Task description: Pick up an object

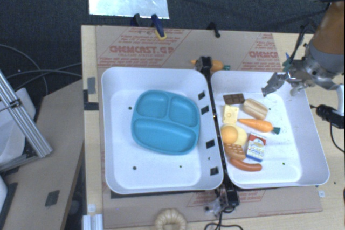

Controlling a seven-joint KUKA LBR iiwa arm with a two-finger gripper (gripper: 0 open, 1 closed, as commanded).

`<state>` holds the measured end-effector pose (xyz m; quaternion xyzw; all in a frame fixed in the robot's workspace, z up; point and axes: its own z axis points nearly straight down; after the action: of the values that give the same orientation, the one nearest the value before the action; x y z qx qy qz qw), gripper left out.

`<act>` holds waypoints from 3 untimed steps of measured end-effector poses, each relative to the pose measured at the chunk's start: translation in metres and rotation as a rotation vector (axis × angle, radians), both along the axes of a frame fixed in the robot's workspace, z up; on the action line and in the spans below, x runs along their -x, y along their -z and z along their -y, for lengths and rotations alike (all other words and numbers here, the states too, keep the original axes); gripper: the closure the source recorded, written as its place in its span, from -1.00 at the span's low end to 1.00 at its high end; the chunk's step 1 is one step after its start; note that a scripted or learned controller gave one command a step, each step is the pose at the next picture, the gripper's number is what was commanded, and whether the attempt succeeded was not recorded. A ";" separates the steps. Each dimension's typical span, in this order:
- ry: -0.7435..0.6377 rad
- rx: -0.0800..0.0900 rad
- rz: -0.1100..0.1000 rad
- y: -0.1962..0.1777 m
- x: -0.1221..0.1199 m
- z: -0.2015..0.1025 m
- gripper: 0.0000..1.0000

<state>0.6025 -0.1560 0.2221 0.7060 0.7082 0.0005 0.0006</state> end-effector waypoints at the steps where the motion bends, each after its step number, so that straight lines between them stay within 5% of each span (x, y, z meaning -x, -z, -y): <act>1: 0.002 0.000 -0.003 0.042 0.000 0.004 -1.00; 3: 0.001 0.000 -0.002 0.139 0.002 0.002 -1.00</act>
<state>0.6006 -0.1582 0.0829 0.7065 0.7077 -0.0003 -0.0004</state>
